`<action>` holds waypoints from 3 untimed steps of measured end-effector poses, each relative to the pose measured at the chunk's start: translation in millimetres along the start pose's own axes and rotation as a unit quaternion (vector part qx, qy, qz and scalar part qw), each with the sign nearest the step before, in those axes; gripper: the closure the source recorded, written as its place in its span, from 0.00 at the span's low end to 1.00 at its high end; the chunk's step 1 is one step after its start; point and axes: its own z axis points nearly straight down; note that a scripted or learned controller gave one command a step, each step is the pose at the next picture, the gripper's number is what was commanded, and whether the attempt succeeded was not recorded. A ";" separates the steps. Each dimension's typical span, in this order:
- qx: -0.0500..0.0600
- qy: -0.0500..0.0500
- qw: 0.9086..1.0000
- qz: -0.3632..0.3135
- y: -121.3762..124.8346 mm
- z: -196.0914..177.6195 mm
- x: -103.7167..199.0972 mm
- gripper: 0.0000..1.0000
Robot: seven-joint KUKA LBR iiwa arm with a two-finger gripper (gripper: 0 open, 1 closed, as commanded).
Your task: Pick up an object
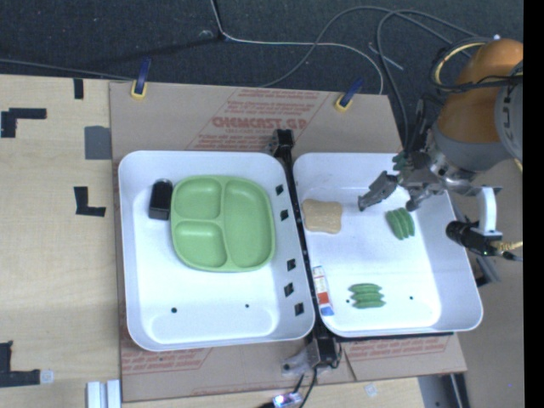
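Robotics lab: taped bench point(51, 228), clamped cardboard point(255, 117), loose cables point(340, 32).

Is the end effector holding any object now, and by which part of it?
Nothing is held. The open end effector hangs above the right bin, near a green pepper.

The grey arm point(476, 109) reaches in from the right — gripper point(395, 198) fingers spread apart, pointing down-left.

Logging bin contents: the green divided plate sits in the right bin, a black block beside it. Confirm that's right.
Not right. The camera view shows the green divided plate in the left bin, not the right one. The black block does sit beside it, at its left edge.
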 end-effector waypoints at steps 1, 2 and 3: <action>-0.006 -0.001 1.000 -0.002 2.8 -6.7 0.2 0.00; -0.003 -0.001 1.000 -0.002 3.1 55.5 7.9 0.00; -0.004 -0.001 1.000 -0.001 0.9 101.1 2.9 0.00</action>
